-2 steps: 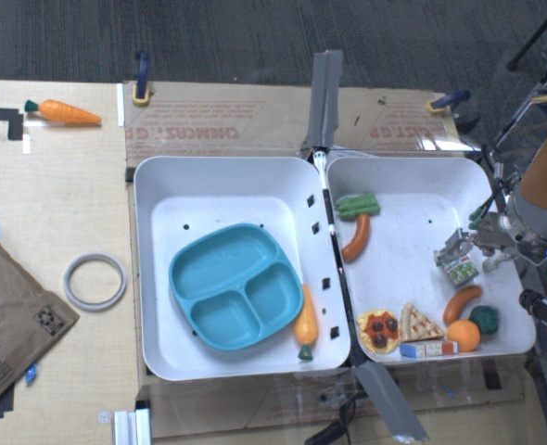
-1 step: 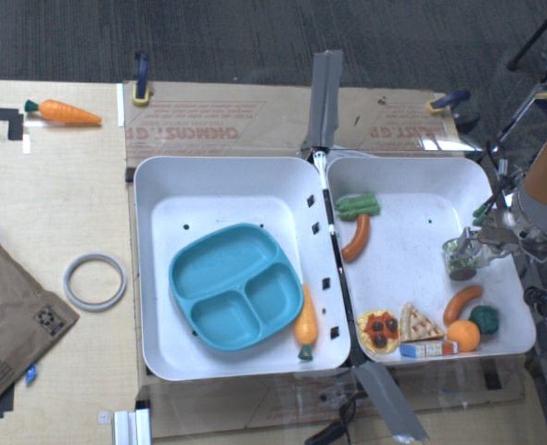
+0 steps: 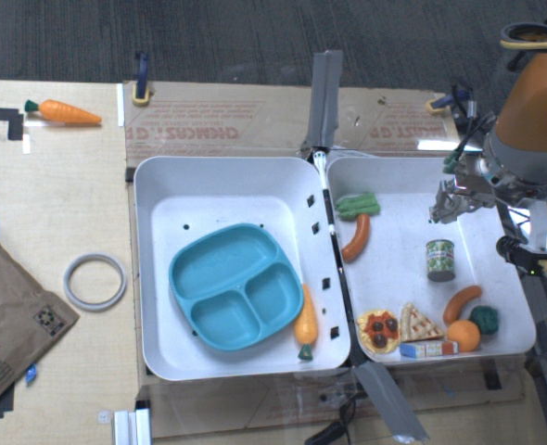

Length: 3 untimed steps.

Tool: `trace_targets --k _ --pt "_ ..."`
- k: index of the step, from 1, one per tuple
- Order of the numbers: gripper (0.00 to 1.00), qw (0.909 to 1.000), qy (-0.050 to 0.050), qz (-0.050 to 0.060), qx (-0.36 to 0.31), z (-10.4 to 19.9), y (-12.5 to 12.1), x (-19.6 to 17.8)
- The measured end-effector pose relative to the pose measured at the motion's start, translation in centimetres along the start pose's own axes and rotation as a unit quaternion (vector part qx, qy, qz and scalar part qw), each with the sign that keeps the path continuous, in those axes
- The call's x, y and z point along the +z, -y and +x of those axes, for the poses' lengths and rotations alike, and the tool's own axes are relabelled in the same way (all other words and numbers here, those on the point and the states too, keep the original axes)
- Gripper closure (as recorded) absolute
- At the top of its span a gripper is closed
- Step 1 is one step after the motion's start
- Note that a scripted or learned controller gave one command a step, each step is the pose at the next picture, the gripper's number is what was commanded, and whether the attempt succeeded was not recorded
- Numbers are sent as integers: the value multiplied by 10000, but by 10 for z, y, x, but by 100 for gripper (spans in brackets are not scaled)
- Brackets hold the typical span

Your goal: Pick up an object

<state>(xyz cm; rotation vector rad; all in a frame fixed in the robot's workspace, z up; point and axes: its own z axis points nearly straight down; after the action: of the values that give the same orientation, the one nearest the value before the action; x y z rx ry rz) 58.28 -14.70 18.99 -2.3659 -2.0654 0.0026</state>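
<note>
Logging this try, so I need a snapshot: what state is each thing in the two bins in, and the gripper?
Gripper: above the right bin, holding nothing visible.
Can: upright, standing apart.
Tray: flat in the left bin, tilted askew.
Carrot: lying against the tray's edge.
Sausage: lying, one end at the green pepper.
Pizza slice: flat, beside the small pizza.
Orange: resting by the broccoli.

We look down from one fixed camera set high above the tabletop (image 3: 51,202), tilted toward twelve o'clock and far enough back to take in both white bins: the left bin (image 3: 153,276) near centre, the right bin (image 3: 505,276) at three o'clock, where the arm (image 3: 533,109) enters.
</note>
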Motion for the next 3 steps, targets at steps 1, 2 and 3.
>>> trace_targets --k 1,2,3 --pt "0 10000 2 4 0 0 0 0" --pt "0 9983 -3 4 588 -44 39 99" --pt "100 9982 -3 17 597 -45 39 92"
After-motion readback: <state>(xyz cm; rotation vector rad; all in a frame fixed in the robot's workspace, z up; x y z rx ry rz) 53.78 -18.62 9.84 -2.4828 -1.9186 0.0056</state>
